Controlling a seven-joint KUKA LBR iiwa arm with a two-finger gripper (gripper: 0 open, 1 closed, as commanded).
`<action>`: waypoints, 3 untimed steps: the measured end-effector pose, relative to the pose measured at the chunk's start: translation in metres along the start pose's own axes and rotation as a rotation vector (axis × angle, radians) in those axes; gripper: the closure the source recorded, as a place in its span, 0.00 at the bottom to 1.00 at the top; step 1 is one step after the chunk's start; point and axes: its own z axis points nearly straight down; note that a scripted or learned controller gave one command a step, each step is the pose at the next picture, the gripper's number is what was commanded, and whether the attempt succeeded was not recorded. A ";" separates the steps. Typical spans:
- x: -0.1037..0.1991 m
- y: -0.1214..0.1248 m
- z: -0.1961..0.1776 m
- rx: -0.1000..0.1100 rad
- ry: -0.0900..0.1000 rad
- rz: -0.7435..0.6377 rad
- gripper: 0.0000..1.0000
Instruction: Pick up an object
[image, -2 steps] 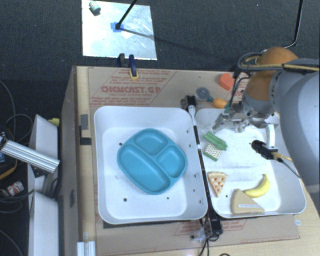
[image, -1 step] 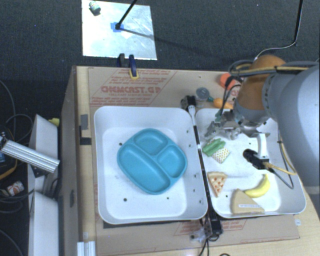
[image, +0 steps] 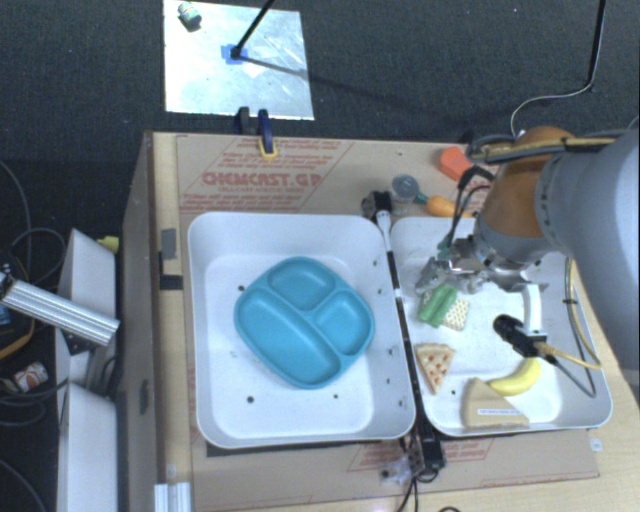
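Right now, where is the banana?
In the camera view the banana lies in the right bin, near its front edge, just above the yellow wedge and right of the waffle-like triangle.

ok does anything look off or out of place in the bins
Nothing looks spilled or broken. The blue divided plate lies askew in the left bin. The toy food lies loose in the right bin: green piece, waffle slice, banana, cheese wedge.

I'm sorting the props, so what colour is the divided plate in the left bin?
Light blue; the divided plate shows plainly in the camera view.
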 end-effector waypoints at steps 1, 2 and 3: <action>0.008 -0.017 0.000 0.001 0.000 0.001 0.00; -0.023 0.010 0.000 -0.001 -0.001 0.001 0.00; 0.011 -0.029 -0.001 0.001 0.001 -0.002 0.00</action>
